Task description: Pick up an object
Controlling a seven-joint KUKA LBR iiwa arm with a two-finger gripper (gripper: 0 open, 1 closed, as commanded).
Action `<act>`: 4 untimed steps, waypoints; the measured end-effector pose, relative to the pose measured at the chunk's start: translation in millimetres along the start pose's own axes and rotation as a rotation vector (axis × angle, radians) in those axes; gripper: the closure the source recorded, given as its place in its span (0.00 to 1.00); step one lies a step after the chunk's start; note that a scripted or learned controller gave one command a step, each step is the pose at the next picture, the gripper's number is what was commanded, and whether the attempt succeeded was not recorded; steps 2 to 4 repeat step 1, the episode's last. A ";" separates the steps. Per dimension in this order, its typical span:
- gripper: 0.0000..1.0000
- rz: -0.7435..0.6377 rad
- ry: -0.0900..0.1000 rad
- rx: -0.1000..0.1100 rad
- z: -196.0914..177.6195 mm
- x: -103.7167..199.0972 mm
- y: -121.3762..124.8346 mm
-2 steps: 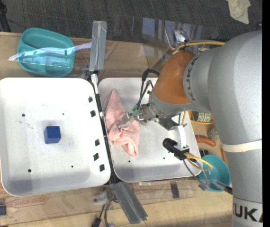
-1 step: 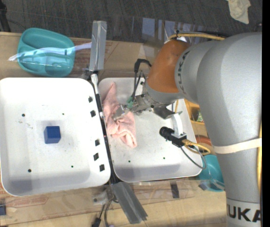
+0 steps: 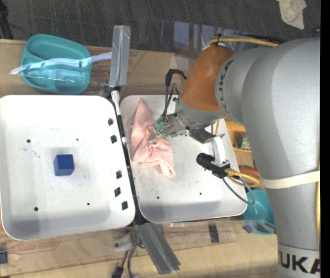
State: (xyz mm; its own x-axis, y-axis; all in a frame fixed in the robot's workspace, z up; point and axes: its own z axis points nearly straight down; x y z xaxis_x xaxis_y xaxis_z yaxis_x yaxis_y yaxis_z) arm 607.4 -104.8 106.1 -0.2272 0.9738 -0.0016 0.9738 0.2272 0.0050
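A: Where does the pink cloth (image 3: 149,141) lie?

B: In the right bin (image 3: 179,210), bunched against its left wall. Its long axis runs from about 12 o'clock to 5 o'clock, narrow at the top, fuller at the bottom.

A: And the gripper (image 3: 164,126)?

B: Down at the cloth's right edge, near mid-length. From the tool, the bulk of the cloth sits at about 8 o'clock, touching or nearly so. Whether the tool is clenched, released or grasping cloth, I cannot tell; the wrist hides that.

A: So the coming move?

B: I judge it turns on that small leftward offset: the fabric is just beside the tool, not squarely under it.

A: Anything else?

B: A blue cube (image 3: 64,164) in the left bin (image 3: 14,106), well apart at 9 o'clock.
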 end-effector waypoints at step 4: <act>1.00 0.277 0.001 0.007 -85.7 49.1 31.4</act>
